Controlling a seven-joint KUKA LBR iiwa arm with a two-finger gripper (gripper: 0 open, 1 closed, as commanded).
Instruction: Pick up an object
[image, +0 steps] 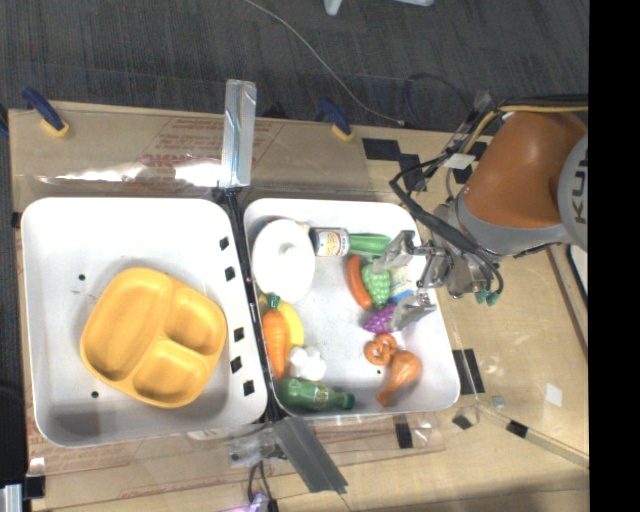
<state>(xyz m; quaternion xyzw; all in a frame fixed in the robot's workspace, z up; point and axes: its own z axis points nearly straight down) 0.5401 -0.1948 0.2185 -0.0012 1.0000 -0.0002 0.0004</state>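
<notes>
So far nothing looks lifted: every toy lies on the floor of the right bin (432, 345), so the pick itself is judged not yet done.

Taking that bin as the landmark and going from its near wall back: against the near wall lies a green bottle (313, 396), with a small white piece (307, 364) just behind it. Toward the near right corner sits a brown drumstick-shaped toy (400, 374), and a pretzel (380, 350) touches its far side. Along the left wall a carrot (275, 343) and a banana (291, 322) lie side by side. Mid-bin, by the right wall, a purple grape bunch (379, 320) lies just beside the gripper (418, 275), which hangs low over the right edge among a green bumpy piece (379, 284) and an orange sausage shape (357, 282). Its fingers stand apart, released, with nothing clearly between them; the grapes or the green piece seem the likeliest target. What is left: close on one toy and raise it.

Farther back, a white round lid (283, 259) and a small labelled bottle (331, 241) lie by the far wall.

Left of the landmark, the other bin (50, 300) holds a yellow divided plate (152, 335). Both rest on a brown cardboard-covered bench (520, 390), taped and clamped at its far edge; beyond is dark carpet (150, 45) with a loose cable.
</notes>
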